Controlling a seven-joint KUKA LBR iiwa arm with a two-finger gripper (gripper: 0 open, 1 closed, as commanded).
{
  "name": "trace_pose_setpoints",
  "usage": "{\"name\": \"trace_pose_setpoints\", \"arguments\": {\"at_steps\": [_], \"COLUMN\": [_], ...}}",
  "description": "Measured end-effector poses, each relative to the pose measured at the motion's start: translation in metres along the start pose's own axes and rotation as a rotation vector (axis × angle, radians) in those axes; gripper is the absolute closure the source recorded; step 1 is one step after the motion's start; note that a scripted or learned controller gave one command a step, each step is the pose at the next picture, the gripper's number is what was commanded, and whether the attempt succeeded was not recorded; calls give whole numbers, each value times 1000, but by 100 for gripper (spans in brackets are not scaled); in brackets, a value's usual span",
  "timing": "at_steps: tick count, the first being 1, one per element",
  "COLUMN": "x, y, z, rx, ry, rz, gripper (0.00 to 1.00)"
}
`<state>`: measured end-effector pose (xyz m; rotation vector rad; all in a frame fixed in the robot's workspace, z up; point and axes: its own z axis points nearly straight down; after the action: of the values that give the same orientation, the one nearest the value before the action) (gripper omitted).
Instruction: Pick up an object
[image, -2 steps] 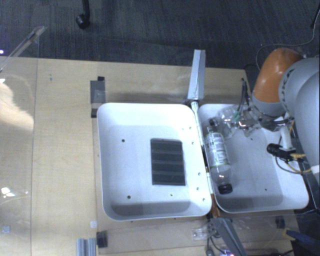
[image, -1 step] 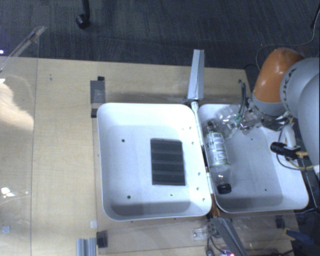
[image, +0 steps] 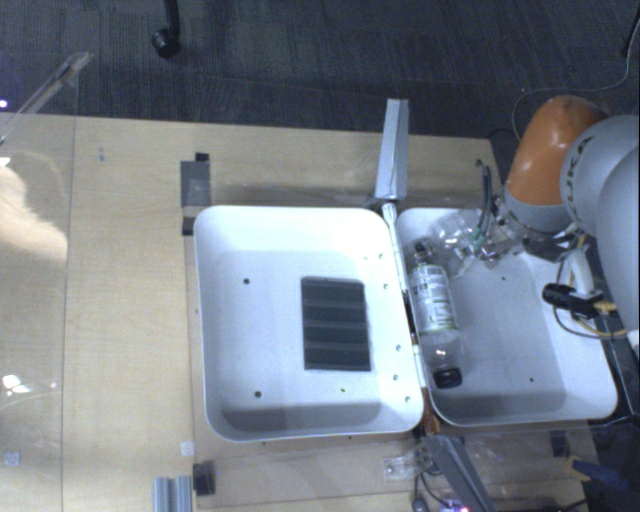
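While the gripper (image: 480, 243), its opening hidden from view, hovers just above the bottle (image: 434, 300) top in the right bin (image: 530, 385), the slick plastic might roll away

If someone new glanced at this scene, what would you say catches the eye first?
Probably the grey arm with its orange band reaching in at the upper right, over the right bin. Next, the clear plastic bottle lying along that bin's left wall, dark cap toward the near edge. Then the dark ribbed rectangle in the middle of the left bin.
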<state>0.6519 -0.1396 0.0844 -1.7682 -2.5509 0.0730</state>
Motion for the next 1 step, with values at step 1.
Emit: {"name": "trace_pose_setpoints", "arguments": {"at_steps": [1], "x": [0], "y": [-1], "z": [-10], "rx": [2], "ry": [3], "rz": [0], "gripper": [100]}}
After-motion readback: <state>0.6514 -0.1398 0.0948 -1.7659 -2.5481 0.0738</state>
